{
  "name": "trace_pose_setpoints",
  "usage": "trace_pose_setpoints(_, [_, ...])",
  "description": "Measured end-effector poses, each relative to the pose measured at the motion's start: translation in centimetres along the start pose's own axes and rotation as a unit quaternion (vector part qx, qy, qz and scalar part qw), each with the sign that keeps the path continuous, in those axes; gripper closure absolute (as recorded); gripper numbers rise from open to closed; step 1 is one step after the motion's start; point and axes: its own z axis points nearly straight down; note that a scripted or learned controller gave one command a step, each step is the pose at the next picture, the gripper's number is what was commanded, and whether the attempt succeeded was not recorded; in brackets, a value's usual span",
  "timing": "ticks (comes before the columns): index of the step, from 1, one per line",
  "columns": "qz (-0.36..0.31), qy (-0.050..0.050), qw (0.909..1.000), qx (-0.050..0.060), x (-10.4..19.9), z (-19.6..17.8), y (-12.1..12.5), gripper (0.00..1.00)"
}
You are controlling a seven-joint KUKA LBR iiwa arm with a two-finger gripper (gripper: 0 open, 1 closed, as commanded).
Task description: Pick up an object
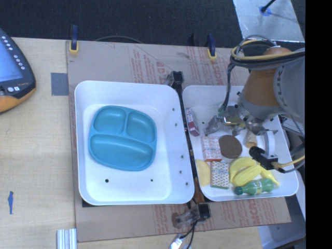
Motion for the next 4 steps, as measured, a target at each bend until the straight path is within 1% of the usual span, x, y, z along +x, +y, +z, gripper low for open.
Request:
trace_pose_setpoints(1, [-0.002,-0.001,1.0,-0.006,-2.3,-0.2,6.8,0.0])
trace_pose_setpoints(2, [0.002,0.0,1.0,0.001,-6.5,-2.5,-3.7,0.0])
trace_pose_setpoints(3, [-0.002,0.002,1.0,0.0,-1.6,0.2,-6.2,0.0])
trace_pose_setpoints(4, [-0.001,0.0,1.0,-0.005,-1.9,0.0,-1.3,0.0])
